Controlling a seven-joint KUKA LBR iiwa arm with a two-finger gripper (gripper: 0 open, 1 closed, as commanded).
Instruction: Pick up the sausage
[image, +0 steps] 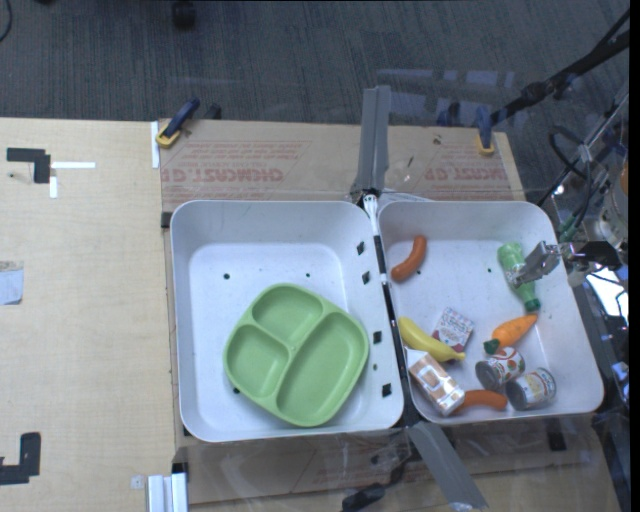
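The sausage (408, 258) lies on the floor of the right bin (470, 216), toward that bin's 11 o'clock corner, just beside the divider between the two bins. It is a curved orange-red piece lying free, with nothing touching it.

The gripper (541, 262) sits at the bin's 3 o'clock side, low over a green bottle (518, 271); whether the jaws are open or closed cannot be told from here.

Toward 6 o'clock in the same bin lie a banana (430, 339), a small red-and-white packet (454, 327), a carrot (514, 331), two tins (515, 377) and a wrapped snack (437, 385).

The left bin (262, 215) holds a green divided plate (296, 353), lying flat toward its 5 o'clock side. Both bins rest on the tabletop (75, 300).
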